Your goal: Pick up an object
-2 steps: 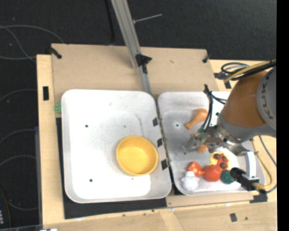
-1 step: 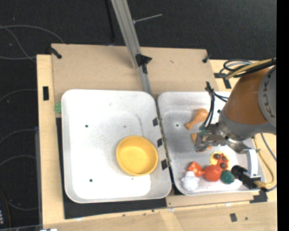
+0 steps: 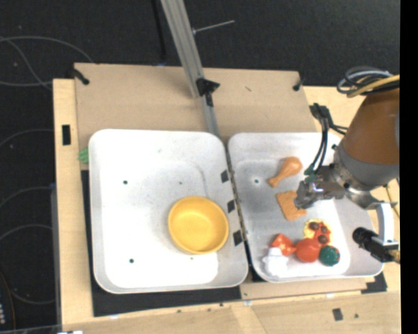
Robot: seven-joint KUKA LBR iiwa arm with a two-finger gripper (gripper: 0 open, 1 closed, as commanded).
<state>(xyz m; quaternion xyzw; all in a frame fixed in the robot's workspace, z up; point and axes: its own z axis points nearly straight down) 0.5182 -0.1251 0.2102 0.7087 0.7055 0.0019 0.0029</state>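
My gripper (image 3: 308, 195) hangs low over the middle of the right bin (image 3: 254, 155), just right of a flat orange-brown piece (image 3: 290, 205) and touching or nearly touching its edge. An orange drumstick-shaped toy (image 3: 285, 170) lies a little up and left of it. Toward the bin's front lie a red toy (image 3: 306, 250), a small orange-red piece (image 3: 281, 242), a green ball (image 3: 329, 257), a yellow item with dark spots (image 3: 316, 228) and a white object (image 3: 273, 262).
A yellow bowl (image 3: 198, 224) sits in the left bin (image 3: 125, 158), near its right front. A slanted metal pole (image 3: 184, 40) rises behind the bins. The arm's orange band (image 3: 376, 127) looms over the right bin's far right side.
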